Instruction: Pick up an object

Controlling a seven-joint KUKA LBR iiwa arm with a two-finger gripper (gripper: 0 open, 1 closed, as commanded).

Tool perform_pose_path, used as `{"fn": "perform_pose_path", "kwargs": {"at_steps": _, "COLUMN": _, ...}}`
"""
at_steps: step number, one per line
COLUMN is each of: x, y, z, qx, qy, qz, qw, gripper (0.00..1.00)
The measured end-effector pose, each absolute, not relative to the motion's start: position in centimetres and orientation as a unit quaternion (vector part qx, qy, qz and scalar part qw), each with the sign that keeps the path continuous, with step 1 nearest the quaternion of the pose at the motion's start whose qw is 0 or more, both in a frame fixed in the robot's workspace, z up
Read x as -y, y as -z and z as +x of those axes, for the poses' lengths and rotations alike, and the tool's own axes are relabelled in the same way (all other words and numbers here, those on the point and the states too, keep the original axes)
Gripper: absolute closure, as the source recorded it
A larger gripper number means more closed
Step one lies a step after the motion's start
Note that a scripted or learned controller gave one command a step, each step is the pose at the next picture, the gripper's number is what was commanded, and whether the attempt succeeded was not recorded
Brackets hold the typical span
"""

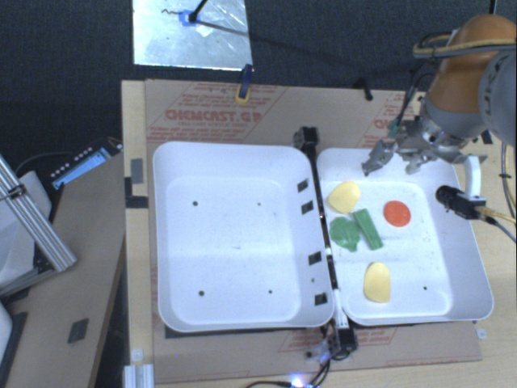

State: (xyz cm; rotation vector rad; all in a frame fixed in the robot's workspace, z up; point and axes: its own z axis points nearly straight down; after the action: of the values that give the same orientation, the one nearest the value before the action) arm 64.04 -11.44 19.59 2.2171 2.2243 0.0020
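Observation:
The right bin (pixel 452 297) holds several small objects: a yellow piece (pixel 343 196) near its back left, an orange-red disc (pixel 397 213), a green bar (pixel 367 228) lying against a green leafy piece (pixel 346 233), and a second yellow piece (pixel 376 282) toward the front. My gripper (pixel 395 160) hangs over the back edge of this bin, up and to the right of the first yellow piece. Its two fingers are spread apart with nothing between them.
The left bin (pixel 234 233) stands beside the right one, with a black hinge strip (pixel 319 233) between them. A black part (pixel 456 200) sticks over the right bin's right rim. Cardboard lies under both bins, and a shiny sheet (pixel 192 23) sits at the back.

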Motion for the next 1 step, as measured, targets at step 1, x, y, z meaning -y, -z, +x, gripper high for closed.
{"fn": "perform_pose_path", "kwargs": {"at_steps": 1, "x": 8.26, "y": -7.82, "z": 60.5, "qx": -0.708, "qy": 0.0018, "qz": 0.706, "qw": -0.004, "gripper": 0.0}}
